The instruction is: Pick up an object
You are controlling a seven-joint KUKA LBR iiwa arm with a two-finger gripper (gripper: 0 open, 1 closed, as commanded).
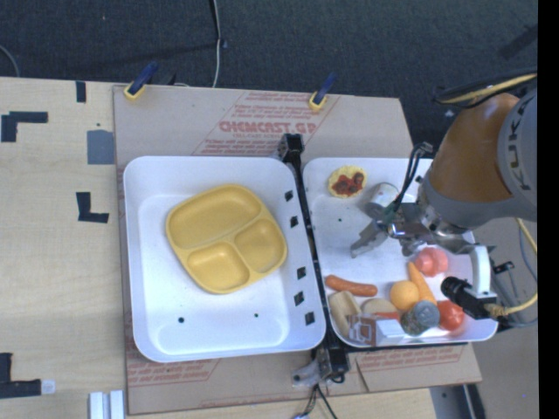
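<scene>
Over the right bin (pixel 325 234), the end effector (pixel 377 227) hangs released, grasping nothing. The sausage (pixel 351 285) lies near, at its 7 o'clock, long axis running 9-to-3 o'clock. The pink ball (pixel 431 261) sits at 4 o'clock.

Robotics lab: clamped cardboard (pixel 262 125), white bins (pixel 140 234), toy food (pixel 403 295), cables (pixel 214 24).

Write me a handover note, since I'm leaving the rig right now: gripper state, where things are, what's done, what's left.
Gripper: open, holding nothing, low over the right bin.
Right bin: small tart at the far edge; hot dog, orange, carrot, pink ball and other toy foods crowd the near corner.
Left bin: yellow divided plate.
Done: nothing picked.
Left: grasp one object and lift.
</scene>
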